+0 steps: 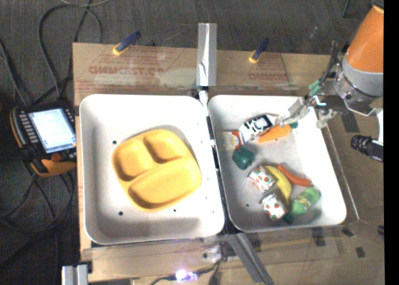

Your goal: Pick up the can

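Note:
In the right bin (336, 181), a black-and-white can (255, 125) lies on its side near the back, touching an orange carrot (274, 133). Two small white cans with red print sit further forward, one (260, 179) beside a banana (281, 181) and the other (272, 206) near the front. My gripper (294, 115) hangs low over the bin's back right part, its tip just right of the carrot's end and right of the black-and-white can. I see nothing held in it.
A dark green block (243, 158), a red-orange stick (294, 176) and a green bottle (305, 201) share the right bin. The left bin (93, 153) holds a yellow divided plate (157, 168). A metal post (206, 59) stands behind the bins' divide.

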Tool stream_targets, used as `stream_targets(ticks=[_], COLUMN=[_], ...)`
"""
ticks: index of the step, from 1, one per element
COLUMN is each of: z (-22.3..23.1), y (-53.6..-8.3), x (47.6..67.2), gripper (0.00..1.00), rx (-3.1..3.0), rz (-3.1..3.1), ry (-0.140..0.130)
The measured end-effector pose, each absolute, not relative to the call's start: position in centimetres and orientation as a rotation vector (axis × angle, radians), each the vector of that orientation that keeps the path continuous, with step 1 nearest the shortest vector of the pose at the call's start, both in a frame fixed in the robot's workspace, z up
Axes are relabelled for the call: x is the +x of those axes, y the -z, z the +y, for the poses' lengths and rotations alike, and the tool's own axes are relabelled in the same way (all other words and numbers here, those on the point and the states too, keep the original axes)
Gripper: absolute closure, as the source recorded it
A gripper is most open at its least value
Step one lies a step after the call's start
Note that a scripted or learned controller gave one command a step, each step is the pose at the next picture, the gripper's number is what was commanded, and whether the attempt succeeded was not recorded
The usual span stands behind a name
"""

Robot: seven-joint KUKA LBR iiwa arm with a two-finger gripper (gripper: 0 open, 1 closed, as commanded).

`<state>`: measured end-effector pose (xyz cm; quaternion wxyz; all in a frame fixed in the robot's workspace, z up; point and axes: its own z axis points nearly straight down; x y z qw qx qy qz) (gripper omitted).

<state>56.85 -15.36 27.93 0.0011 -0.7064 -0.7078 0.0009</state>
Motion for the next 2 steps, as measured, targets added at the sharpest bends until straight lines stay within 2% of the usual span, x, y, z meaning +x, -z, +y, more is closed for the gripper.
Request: stream_targets(ticks=[1,2], z=[-11.6,-10.3], y=[-22.5,-10.6], x=[52.1,55.8], gripper=[0.00,0.00], rx=[-1.951,-1.942], rz=[-2.458,-2.466], ry=[-0.002,-0.002])
